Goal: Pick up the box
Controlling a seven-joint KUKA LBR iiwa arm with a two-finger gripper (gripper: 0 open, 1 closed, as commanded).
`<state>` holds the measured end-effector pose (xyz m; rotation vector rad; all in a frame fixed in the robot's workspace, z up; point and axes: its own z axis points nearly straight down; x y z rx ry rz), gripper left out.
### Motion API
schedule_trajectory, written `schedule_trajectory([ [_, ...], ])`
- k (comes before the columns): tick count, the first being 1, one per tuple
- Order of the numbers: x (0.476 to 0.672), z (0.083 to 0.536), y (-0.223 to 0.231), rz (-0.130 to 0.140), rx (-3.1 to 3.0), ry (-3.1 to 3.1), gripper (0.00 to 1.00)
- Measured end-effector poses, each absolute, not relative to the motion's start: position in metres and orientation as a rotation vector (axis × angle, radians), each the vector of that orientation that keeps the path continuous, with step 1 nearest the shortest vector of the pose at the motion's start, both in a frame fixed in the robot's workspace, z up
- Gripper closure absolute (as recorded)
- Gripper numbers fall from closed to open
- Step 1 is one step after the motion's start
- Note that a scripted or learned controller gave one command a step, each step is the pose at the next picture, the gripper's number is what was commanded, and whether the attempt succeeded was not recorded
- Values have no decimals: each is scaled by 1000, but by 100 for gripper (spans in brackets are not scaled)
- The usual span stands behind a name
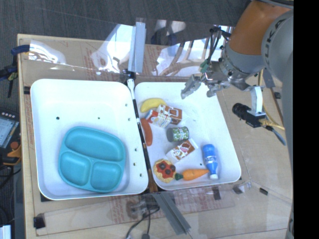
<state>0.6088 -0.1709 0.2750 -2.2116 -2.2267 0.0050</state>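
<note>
Two white bins side by side on the desk (259, 148). Left bin (45, 98) holds a blue divided tray (92, 158) near its front edge. Right bin (219, 123) holds a banana (152, 104) at the far left corner, a box (166, 116) just beside it, a green can (178, 134), a second small carton (181, 150), a blue bottle (210, 160), a carrot (193, 174) and a pizza toy (165, 170) along the front edge. The hand (203, 86) hovers over the right bin's far edge, fingers spread, nothing between them.

Grey arm (279, 34) (orange band above wrist), metal pincer (202, 87).
</note>
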Motion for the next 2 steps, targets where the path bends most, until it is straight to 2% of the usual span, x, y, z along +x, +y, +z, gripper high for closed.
schedule_trajectory([
  [1, 581, 162, -210, 6, -2263, -2172, 0],
  [2, 554, 90, -188, 6, -2228, -2208, 0],
])
